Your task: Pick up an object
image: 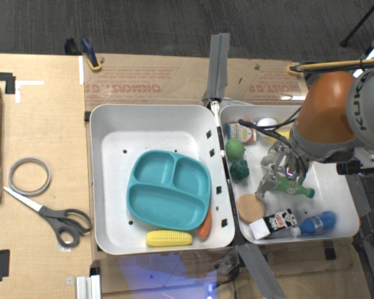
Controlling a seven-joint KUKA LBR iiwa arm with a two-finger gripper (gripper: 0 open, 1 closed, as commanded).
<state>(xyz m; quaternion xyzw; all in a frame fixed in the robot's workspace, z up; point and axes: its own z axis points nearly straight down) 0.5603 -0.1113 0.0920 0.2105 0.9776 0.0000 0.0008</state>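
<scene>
Overhead slanted view of a bench with two shallow white bins side by side. The grey arm with its orange band [324, 108] reaches in from the right over the right bin [343, 226]. Its gripper [280, 173] hangs low in the middle of that bin, metal parts pointing down and toward the left. Whether its jaws are parted or closed cannot be told; nothing can be seen held between them.

Just beside the gripper, on its right, lies a green bottle-like object [299, 190], its long axis running roughly left to right, the narrow end pointing right and slightly toward the near wall. It seems to touch the gripper, though this is unclear.

Also in the right bin: a light green ball [235, 149] near the left wall, a dark green toy [239, 169] just below it, a tan disc [250, 208] toward the near left corner, a black and white box [271, 223] along the near wall, and a blue bottle [315, 224] lying flat to its right, pointing left.

The left bin [112, 136] holds a teal divided plate [169, 190], a yellow corn cob [169, 237] lying left to right along the near wall, and an orange carrot [204, 227] beside it.

On the bench to the left lie scissors [53, 217] and a tape roll [29, 175].
</scene>
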